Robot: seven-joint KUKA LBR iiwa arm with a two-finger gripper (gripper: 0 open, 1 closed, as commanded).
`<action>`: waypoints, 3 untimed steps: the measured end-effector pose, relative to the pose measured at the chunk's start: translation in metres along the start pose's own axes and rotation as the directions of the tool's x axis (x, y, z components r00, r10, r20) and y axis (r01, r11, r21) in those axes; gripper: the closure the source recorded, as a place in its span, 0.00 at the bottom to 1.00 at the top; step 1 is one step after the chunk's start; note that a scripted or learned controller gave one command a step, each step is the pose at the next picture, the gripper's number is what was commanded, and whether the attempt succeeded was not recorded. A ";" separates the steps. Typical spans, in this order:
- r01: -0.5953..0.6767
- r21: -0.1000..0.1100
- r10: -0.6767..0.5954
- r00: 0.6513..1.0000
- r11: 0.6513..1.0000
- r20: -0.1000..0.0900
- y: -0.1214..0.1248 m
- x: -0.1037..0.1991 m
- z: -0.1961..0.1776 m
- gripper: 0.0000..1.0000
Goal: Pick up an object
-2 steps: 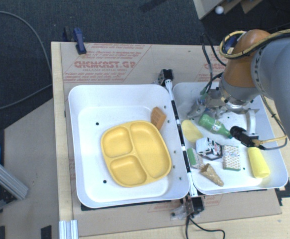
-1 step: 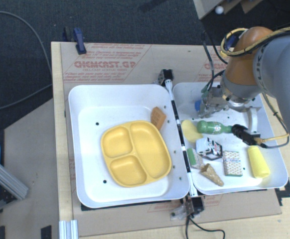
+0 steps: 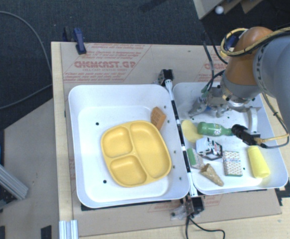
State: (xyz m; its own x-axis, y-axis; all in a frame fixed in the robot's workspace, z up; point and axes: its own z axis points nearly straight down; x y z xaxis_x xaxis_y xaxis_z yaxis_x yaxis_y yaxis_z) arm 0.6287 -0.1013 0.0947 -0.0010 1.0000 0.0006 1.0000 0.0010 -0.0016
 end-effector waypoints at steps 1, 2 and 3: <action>-0.002 0.001 0.002 1.000 1.000 0.000 -0.050 0.004 0.007 0.00; -0.002 -0.001 0.002 1.000 1.000 0.000 -0.049 0.004 -0.003 1.00; 0.001 -0.003 -0.001 1.000 1.000 0.000 -0.014 0.120 -0.124 1.00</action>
